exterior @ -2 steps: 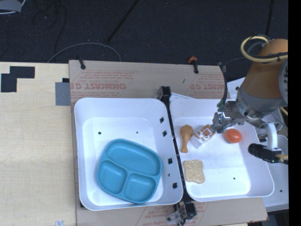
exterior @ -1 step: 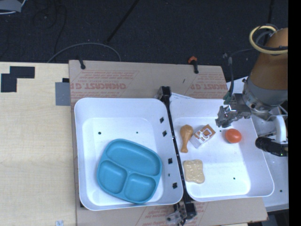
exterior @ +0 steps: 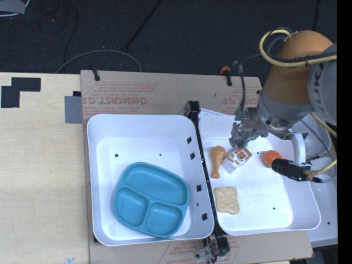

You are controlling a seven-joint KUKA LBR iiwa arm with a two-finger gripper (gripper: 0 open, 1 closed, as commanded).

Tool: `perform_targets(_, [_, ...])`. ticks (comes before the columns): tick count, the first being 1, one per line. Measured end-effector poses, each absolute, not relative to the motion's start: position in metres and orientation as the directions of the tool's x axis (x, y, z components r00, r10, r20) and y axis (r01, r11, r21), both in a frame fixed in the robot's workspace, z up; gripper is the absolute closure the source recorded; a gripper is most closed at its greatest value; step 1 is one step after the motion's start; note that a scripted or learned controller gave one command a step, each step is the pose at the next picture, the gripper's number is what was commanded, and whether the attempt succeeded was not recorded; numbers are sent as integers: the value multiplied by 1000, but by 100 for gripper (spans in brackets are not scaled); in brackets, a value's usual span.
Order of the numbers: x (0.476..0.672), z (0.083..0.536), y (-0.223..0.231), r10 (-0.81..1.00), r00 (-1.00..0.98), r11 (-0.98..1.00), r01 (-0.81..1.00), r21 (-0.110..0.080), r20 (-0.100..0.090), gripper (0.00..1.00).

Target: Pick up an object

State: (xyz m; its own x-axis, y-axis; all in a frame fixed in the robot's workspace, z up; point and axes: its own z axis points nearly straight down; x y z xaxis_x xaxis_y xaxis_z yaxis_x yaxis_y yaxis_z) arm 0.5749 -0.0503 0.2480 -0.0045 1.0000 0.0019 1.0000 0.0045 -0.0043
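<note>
My gripper (exterior: pixel 241 142) hangs over the upper middle of the right bin (exterior: pixel 308 213). Just below its tip lies a small white box with an orange pattern (exterior: pixel 239 158), tilted; whether the two touch I cannot tell. Left of the box rests a tan drumstick-shaped toy (exterior: pixel 218 160). A pale square cracker-like piece (exterior: pixel 226 199) sits nearer the front. An orange ball (exterior: pixel 270 157) lies to the right of the box.
A blue divided plate (exterior: pixel 151 198) lies in the left bin (exterior: pixel 102 147). A black divider (exterior: pixel 199 164) runs between the bins. A black cylindrical part with cables (exterior: pixel 290 169) reaches over the right bin beside the ball.
</note>
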Motion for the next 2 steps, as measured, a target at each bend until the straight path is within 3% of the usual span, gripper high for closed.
perform_targets(2, [591, 232, 62, 1000, -6, 6, 1000, -3, 2, 100])
